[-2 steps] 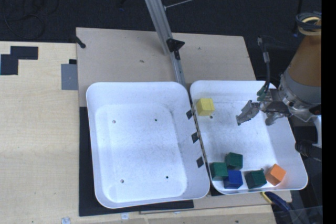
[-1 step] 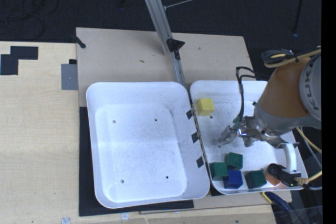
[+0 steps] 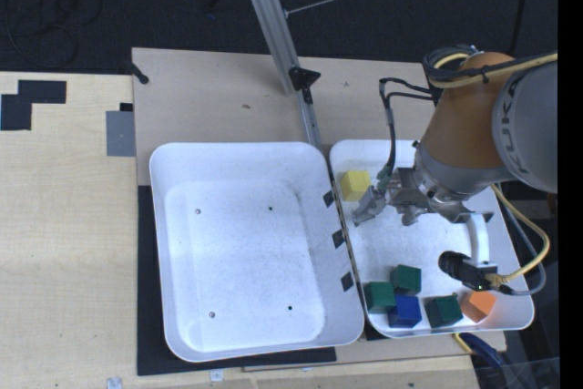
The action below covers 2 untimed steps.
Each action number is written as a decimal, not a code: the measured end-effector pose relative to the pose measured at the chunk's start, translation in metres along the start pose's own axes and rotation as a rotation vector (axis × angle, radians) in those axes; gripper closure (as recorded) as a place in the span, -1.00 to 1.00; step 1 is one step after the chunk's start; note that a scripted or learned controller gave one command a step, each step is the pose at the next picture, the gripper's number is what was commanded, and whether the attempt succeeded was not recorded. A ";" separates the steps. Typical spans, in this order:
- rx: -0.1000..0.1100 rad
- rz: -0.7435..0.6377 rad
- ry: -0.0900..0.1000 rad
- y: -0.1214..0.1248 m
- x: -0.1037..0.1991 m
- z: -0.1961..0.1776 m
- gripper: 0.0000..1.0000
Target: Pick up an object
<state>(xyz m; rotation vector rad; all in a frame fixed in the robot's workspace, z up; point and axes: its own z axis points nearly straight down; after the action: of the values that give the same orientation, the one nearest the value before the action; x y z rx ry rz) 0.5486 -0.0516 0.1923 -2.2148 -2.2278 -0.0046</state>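
Camera view, looking down at a slant. Two shallow white bins sit side by side on the bench (image 3: 209,96): the left bin (image 3: 182,168) and the right bin (image 3: 519,314), their inner walls touching along a line with small black clips.

The arm (image 3: 483,123), grey with an orange band, reaches in from the right and hangs over the upper part of the right bin. The jaws (image 3: 369,203) are low over the bin's upper left area, pointing toward the shared wall. Whether the jaws are apart or together: cannot tell, the metal parts blur together at this scale. Nothing visibly between them.

Objects, all in the right bin:
- yellow block (image 3: 353,185), upper left corner, just beside the jaws, close to the shared wall.
- green block (image 3: 406,278), lower middle.
- second green block (image 3: 380,294), to its lower left.
- blue block (image 3: 405,312), near the front wall, between green pieces.
- third green block (image 3: 444,311), right of the blue one.
- orange block (image 3: 476,305), at the lower right corner.

A metal rail (image 3: 270,14) leans across the bench behind the bins.
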 end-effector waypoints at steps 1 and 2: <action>0.003 0.003 -0.002 0.022 -0.012 0.002 -1.00; 0.011 0.008 0.000 -0.043 0.007 0.002 -1.00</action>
<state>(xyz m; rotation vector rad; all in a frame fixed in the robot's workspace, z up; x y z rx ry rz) 0.5054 -0.0445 0.1898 -2.2187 -2.2130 0.0070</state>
